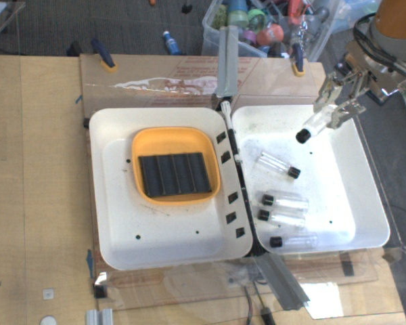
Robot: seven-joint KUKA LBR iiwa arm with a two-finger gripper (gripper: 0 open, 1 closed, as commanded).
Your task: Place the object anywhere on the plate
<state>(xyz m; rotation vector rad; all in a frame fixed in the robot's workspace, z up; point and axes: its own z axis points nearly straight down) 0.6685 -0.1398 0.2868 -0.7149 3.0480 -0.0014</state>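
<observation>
An orange plate (143, 146) lies in the left bin (115, 242) and carries a black ridged block (174, 174). My gripper (337, 110) hangs over the far right part of the right bin (365, 202). It is shut on a clear plastic tube (318, 123), which slants down to the left from between the fingers. The tube's black cap (302, 136) is at the low end, and the tube looks lifted off the bin floor. The plate is well to the left of the gripper, across the divider.
Several more clear tubes with black caps lie in the right bin, for example one tube (277, 164) and another tube (286, 214). A divider (231, 175) with black clips separates the bins. A clear tote of toys (277, 9) stands behind.
</observation>
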